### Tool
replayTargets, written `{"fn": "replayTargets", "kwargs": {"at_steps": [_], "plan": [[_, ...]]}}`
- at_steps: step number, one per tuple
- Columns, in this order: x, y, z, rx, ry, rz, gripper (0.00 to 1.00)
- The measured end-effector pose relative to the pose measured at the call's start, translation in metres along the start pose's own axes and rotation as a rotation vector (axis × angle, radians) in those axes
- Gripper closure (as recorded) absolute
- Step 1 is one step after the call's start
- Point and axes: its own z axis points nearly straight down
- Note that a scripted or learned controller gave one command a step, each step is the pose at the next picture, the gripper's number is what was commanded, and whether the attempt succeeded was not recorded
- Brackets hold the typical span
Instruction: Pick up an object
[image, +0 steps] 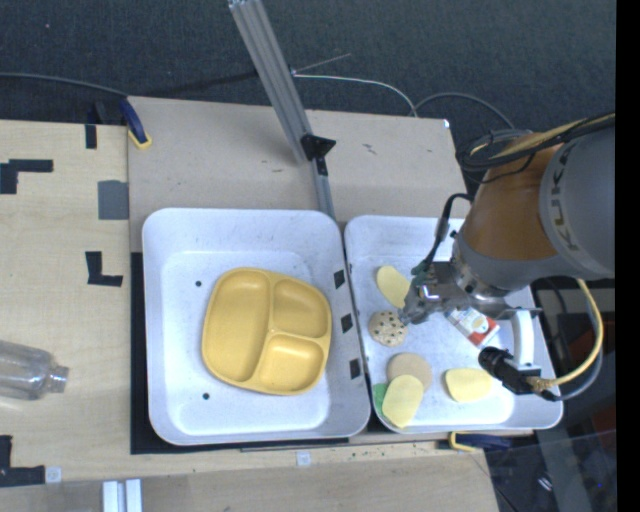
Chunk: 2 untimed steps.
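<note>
The robot's gripper (415, 303) hung low over the right bin (520, 420) near its left edge, beside a speckled cookie (386, 326), seemingly lining up a grasp; its opening could not be judged.

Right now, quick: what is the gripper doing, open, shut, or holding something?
Gripper: cannot be told. It sits low in the right white bin, beside the round speckled cookie and the pale yellow chip-shaped piece.

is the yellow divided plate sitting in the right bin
No, the yellow divided plate lies in the left bin.
</note>
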Motion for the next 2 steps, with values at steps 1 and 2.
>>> {"fn": "replayTargets", "kwargs": {"at_steps": [1, 2], "plan": [[-0.04, 0.004, -0.057, -0.016, -0.005, 0.003, 1.0], [-0.049, -0.024, -0.04, -0.007, -0.002, 0.002, 1.0]]}}
